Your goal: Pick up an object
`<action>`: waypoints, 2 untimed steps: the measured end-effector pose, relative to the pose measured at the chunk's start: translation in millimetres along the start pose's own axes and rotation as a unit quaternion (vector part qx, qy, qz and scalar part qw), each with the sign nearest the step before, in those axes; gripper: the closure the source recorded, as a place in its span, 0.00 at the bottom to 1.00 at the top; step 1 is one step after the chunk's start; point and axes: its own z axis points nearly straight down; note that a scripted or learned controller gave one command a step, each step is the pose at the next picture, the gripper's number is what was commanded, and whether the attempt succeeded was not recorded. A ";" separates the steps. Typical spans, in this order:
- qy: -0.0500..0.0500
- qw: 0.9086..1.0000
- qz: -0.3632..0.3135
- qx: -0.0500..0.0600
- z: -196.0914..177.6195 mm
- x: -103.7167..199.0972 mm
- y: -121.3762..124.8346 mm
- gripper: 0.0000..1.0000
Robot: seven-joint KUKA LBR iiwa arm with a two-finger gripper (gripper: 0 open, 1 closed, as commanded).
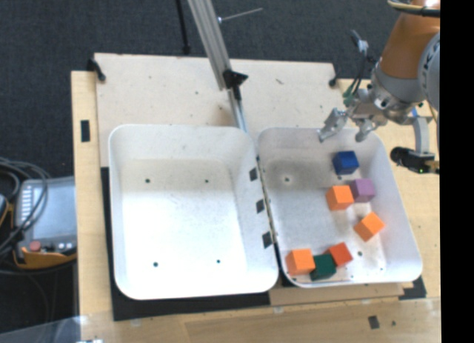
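I'm seeing the gripper [345, 129] hanging with its metal fingers spread and nothing between them, above the right bin's [400, 208] far rim, just beyond the matte blue cube [345, 162] lying inside.

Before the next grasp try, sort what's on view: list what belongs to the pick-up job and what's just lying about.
Belongs to the job:
- gripper, fingers apart, above the right bin's far edge
- right bin
- blue block
- purple block
- three orange blocks
- red block
- green block

Just lying about:
- left bin
- metal post
- grey box
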 end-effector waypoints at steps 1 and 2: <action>0.000 1.000 0.002 0.000 50.0 -10.3 -5.8 0.00; -0.003 1.000 0.002 -0.011 73.0 -13.1 -0.3 0.00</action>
